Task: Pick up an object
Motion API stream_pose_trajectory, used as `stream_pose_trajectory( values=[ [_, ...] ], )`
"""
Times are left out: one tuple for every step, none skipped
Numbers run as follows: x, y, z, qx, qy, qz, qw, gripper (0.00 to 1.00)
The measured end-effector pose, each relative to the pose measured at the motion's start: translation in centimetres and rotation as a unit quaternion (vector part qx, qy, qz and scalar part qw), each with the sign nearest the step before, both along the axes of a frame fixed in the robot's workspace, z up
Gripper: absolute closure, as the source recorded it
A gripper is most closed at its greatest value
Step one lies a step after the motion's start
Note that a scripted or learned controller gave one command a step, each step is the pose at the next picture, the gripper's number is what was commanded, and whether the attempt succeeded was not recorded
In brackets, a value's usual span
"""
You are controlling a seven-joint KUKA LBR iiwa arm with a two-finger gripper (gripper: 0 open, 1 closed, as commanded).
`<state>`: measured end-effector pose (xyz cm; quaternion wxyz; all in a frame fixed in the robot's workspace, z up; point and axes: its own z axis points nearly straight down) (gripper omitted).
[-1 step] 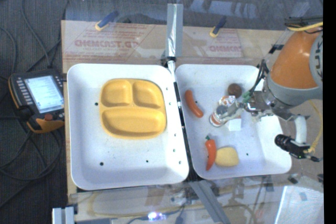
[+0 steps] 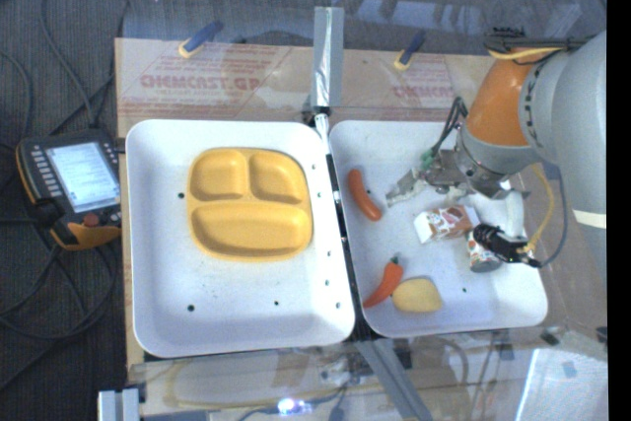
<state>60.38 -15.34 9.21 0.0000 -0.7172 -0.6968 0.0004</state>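
Pincer over the right bin

Whether it is wide or narrow, I cannot tell; a sausage lies just beside it.

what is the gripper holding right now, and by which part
It cannot be told. The gripper hangs low over the right bin, between the sausage and the small packet, but nothing is clearly seen between its fingers.
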Motion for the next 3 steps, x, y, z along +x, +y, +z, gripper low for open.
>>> stream_pose_trajectory(
  values=[
    [-2.6,-5.8,0.2,0.0032,-0.010,0.042,0.9991,0.00],
    [-5.7,-3.4,-0.1,-0.0048,-0.008,0.136,0.9906,0.00],
    [-7.8,-1.6,-0.1,-0.0064,-0.009,0.193,0.9812,0.00]
  ],
)
